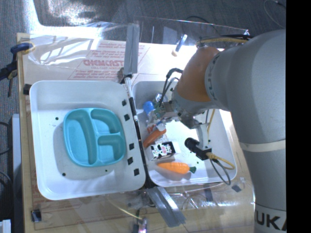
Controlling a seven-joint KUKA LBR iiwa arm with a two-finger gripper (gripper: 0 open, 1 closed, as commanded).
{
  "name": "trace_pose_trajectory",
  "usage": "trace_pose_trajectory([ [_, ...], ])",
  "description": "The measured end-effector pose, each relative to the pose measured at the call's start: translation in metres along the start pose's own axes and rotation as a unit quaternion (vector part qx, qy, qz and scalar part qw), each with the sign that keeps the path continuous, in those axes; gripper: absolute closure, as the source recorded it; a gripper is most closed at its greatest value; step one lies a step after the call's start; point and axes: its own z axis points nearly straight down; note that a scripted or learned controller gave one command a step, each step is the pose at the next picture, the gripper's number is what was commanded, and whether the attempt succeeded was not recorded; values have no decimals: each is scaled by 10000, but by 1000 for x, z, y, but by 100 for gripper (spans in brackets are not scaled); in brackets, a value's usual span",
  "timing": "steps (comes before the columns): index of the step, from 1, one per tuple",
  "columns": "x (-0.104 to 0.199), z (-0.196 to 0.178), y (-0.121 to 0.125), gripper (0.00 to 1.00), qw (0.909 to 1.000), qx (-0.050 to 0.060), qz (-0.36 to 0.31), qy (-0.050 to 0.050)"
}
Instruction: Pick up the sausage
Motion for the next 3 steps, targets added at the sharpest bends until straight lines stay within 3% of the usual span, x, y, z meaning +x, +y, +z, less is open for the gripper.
trace_pose_trajectory([
  [1, 68, -84, 26, 100, 9803, 44, -1972, 54],
  [2, 67, -84, 26, 0, 9804, 44, -1968, 53],
  [3, 44, -31, 17, 0, 9627, 3, -2702, 118],
])
